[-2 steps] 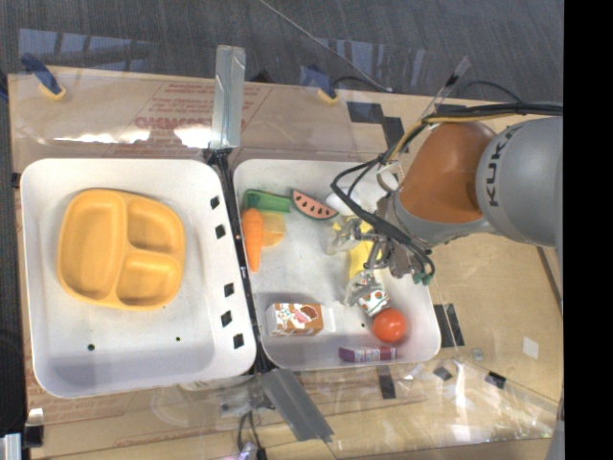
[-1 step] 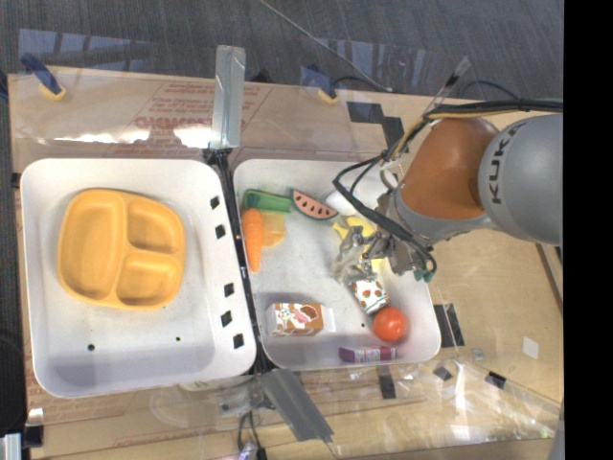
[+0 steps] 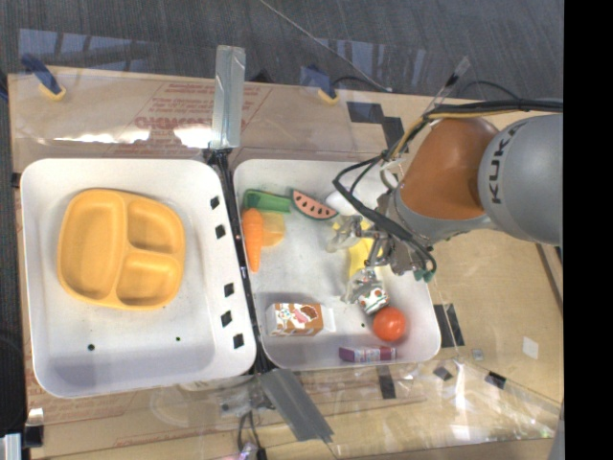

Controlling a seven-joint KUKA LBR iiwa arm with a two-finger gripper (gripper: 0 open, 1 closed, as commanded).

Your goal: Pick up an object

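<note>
1. Gripper (image 3: pixel 369 281) hangs low near the right bin's (image 3: pixel 287 353) right edge, over a yellow item (image 3: pixel 361 254); its grip state I cannot tell.
2. Tomato (image 3: pixel 389 325) sits just beside it, probably a candidate.

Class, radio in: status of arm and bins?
Gripper low in right bin, over yellow item. Tomato beside it. Nothing seen gripped.

A yellow divided plate (image 3: pixel 121 248) lies in the left white bin (image 3: pixel 38 353) on the bench (image 3: pixel 508 391).
</note>
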